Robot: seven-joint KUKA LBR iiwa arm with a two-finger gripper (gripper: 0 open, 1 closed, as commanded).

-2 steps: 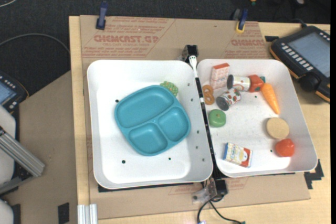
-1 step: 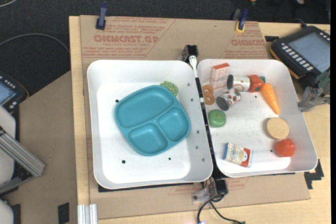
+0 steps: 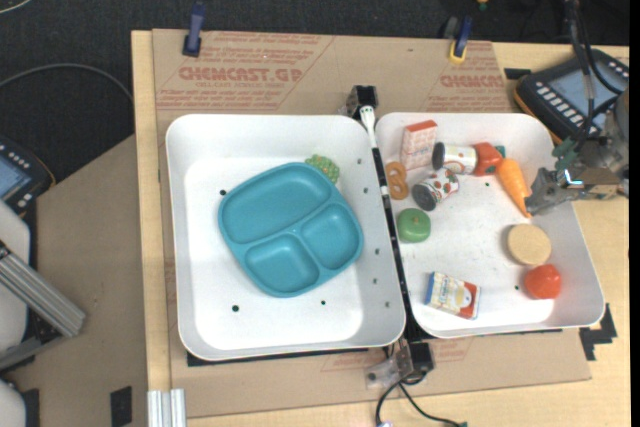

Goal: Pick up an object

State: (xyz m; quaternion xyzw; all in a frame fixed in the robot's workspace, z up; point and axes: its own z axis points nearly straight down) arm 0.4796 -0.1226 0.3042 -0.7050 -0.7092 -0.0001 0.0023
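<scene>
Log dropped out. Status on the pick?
Tool at right bin's right edge, beside the carrot; nothing seen in it. Toy food scattered in right bin. Blue plate alone in left bin.

Red lettering on the flat brown cardboard sheet (image 3: 300, 65) under the two bins

At twelve o'clock of the left shallow white bin (image 3: 190, 215), the cardboard carries a large red line that reads roughly "CHEMCAST G P", with smaller red lines above and below it, too small to make out. At twelve o'clock of the right shallow white bin (image 3: 575, 300), a second red print of the same kind is cut short by the bin and reads only "CHEMCAST". The small red-and-white carton (image 3: 420, 143) and the small blue-edged white packet (image 3: 451, 294) in the right bin bear printing, but it cannot be read.
</scene>
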